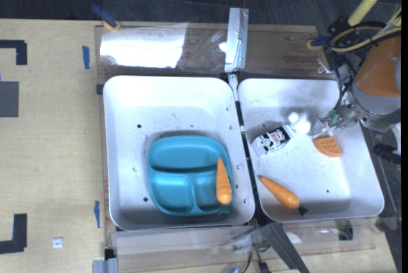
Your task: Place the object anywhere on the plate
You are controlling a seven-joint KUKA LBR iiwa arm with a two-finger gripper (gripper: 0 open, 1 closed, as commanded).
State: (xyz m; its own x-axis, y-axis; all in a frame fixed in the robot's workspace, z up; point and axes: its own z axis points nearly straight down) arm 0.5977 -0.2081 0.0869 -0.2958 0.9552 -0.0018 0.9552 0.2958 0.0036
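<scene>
Left bin (pixel 121 99): blue plate (pixel 182 179), one carrot (pixel 223 182) lying on its right edge. Right bin (pixel 363 192): second carrot (pixel 279 192), black-and-white toy (pixel 273 139), orange slice (pixel 328 147). Tool (pixel 333 117) at right; grip state cannot be told.

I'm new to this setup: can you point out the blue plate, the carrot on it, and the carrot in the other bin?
Blue divided plastic plate (pixel 178 160), camera view, upper compartment.
Orange carrot on plate (pixel 222 182), camera view, mid-body.
Orange carrot in right bin (pixel 279 192), camera view, mid-body.
</scene>
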